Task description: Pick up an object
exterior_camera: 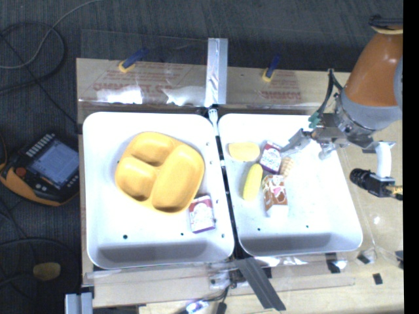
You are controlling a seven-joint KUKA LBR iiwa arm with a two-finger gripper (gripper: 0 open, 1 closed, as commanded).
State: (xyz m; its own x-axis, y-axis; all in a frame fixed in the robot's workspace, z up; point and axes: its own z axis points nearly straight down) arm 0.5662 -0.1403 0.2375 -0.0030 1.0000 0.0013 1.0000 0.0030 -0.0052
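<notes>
Seen from above at a slant: two shallow white bins side by side on the bench, left bin (98,195) and right bin (327,221), parted by a dark divider (222,175). In the left bin, a large yellow three-lobed dish (159,170) near the middle, with a small white-and-red packet (201,214) just beside its lower right edge, close to the divider. In the right bin, a cluster toward the left half: a flat pale-yellow piece (243,151) at the top, a yellow banana-shaped object (252,181) below it, a small red-and-white carton (270,157) just right of both, and a red-and-white snack packet (275,193) lying lower, touching or nearly touching the banana-shaped object. Grey arm with orange band (378,70) reaching in from the right, above the upper right part of the right bin. Gripper (308,139) hung over the bin's upper middle, fingers spread apart, one dark finger (294,141) angled toward the carton and ending just beside it; nothing seen between the fingers. Outside the bins, a handheld pendant (46,169) on the dark floor at far left
</notes>
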